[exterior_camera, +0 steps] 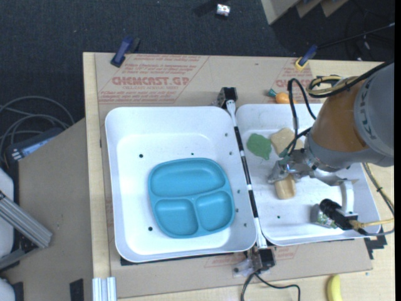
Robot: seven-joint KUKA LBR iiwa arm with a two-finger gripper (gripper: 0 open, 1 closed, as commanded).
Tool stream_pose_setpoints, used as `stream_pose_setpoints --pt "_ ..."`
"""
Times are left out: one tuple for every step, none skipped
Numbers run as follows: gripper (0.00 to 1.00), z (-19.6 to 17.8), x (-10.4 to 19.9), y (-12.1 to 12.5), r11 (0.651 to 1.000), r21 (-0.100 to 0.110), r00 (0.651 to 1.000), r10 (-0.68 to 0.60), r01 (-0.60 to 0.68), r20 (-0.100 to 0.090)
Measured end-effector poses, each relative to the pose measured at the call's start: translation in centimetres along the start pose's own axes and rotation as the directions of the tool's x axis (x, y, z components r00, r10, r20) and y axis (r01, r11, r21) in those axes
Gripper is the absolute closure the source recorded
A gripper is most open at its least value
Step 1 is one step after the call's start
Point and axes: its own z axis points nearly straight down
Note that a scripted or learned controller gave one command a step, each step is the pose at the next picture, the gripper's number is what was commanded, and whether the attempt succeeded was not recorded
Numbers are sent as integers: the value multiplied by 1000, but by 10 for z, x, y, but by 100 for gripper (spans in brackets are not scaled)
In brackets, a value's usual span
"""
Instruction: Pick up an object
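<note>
Pincer [283, 170] sits low in the right bin [276, 231], right over the tan block [285, 189] to line up a grab, though I can't tell whether it's spread or pinching.

Arm [369, 118] cropped at right edge
</note>
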Motion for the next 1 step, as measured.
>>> stream_pose_setpoints --pt "100 -91 77 28 1000 -3 1000 -3 3 -1"
